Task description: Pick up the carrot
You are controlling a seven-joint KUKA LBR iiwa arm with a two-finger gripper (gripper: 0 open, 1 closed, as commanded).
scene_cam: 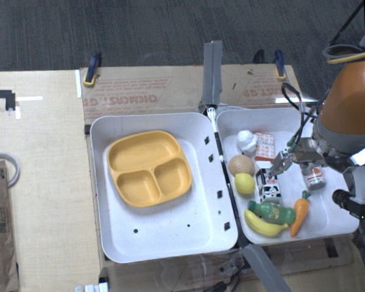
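Note:
The orange carrot [299, 215] with a green top lies in the right bin [333, 226], near its front right, tilted with the tip toward the front. My gripper [282, 164] hangs over the middle of that bin, up and to the left of the carrot and apart from it. Nothing is seen held in it. The arm's grey wrist and orange band [349, 97] come in from the right.
The right bin also holds a banana [263, 225], a green item [273, 212], a lemon [244, 183], a brown round fruit [240, 165], a white object [246, 141], a red-and-white packet [265, 146], a black-and-white carton [270, 186] and a small can [315, 177]. A yellow divided plate [148, 167] sits in the left bin [169, 234].

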